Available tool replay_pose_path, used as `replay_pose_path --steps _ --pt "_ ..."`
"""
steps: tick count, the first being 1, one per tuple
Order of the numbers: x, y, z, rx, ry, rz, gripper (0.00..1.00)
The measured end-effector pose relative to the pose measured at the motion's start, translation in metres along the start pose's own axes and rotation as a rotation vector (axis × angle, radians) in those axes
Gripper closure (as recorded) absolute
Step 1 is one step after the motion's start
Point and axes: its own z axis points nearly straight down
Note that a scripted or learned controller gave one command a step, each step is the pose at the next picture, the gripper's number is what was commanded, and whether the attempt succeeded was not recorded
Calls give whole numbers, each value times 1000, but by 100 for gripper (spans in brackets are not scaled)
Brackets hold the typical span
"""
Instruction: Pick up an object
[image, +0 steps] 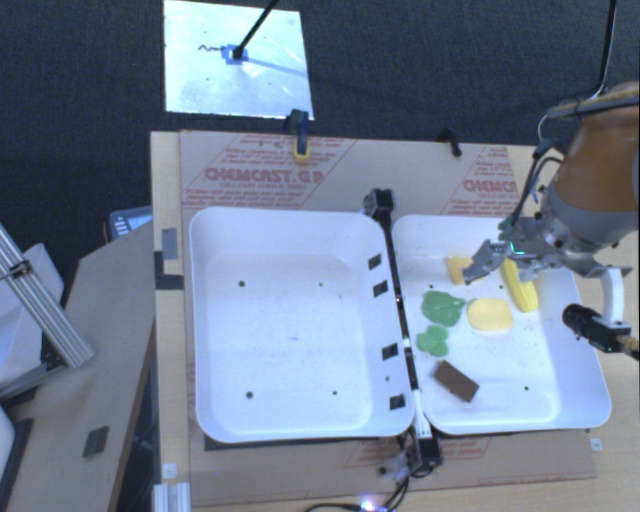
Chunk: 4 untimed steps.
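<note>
Two shallow white bins are seen side by side on the bench. The left bin (290, 330) carries no objects on its floor. The right bin (560, 400) holds several small things, all gathered in its half nearest the shared divider.

A small yellow block (459, 269) lies toward the far edge of the right bin, near the divider. A long yellow piece, perhaps toy corn (521, 287), lies further toward the bin's right side, partly covered by the arm's tooling. A round pale-yellow object (489, 315) rests near the bin's middle, just beside a green leafy piece (441, 307). A smaller green piece (433, 341) sits just toward the near edge from it, and a brown block (455, 380) lies closer to the near edge, tilted.

The gripper (497, 252) is positioned over the far part of the right bin, just beside the small yellow block and above the long yellow piece. Nothing is seen clamped between its fingers; whether they are spread or pressed together cannot be told at this angle.
</note>
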Motion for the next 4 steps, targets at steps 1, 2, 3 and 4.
replay_pose_path --steps 1,2,3,4 --pt "-98 -11 64 4 -4 10 0" --pt "-35 6 148 -4 -2 -5 0" --pt "18 14 145 -3 2 -6 0" --pt "22 74 148 29 2 3 0"
